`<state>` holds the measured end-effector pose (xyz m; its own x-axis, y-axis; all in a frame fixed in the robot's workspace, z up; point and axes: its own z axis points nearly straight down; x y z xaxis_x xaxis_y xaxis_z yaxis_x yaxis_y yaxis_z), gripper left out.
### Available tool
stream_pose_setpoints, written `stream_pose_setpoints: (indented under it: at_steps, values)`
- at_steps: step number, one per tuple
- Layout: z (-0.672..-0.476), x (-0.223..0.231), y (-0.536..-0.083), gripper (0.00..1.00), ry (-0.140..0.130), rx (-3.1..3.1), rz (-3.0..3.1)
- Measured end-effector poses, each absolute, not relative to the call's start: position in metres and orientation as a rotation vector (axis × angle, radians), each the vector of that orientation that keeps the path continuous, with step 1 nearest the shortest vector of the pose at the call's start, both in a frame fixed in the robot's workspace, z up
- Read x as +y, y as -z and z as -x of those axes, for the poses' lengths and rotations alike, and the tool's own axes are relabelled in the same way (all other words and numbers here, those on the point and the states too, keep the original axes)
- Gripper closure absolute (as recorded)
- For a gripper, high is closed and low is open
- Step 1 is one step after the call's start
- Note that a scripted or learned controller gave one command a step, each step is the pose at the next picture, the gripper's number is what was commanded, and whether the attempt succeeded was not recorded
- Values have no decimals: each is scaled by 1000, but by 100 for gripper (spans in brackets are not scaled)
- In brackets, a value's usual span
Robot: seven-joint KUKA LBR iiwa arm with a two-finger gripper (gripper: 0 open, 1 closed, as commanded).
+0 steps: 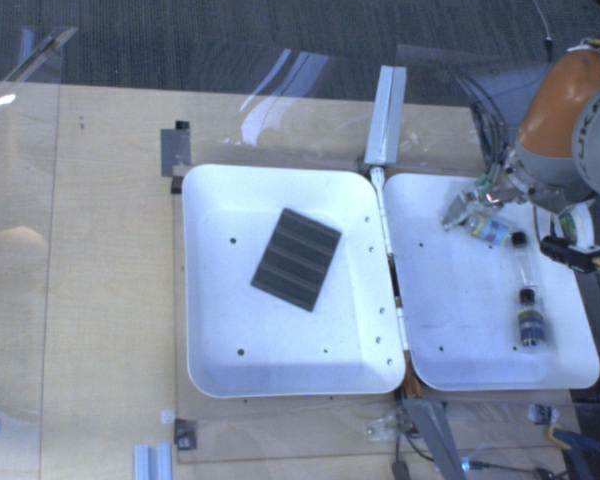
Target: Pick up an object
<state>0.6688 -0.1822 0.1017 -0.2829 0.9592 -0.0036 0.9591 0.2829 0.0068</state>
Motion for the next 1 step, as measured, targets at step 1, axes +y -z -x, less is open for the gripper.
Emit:
stream_pose_setpoints:
  at_steps: [1]
  values:
    - [-672, -181, -115, 100, -11, 2508, -1868]
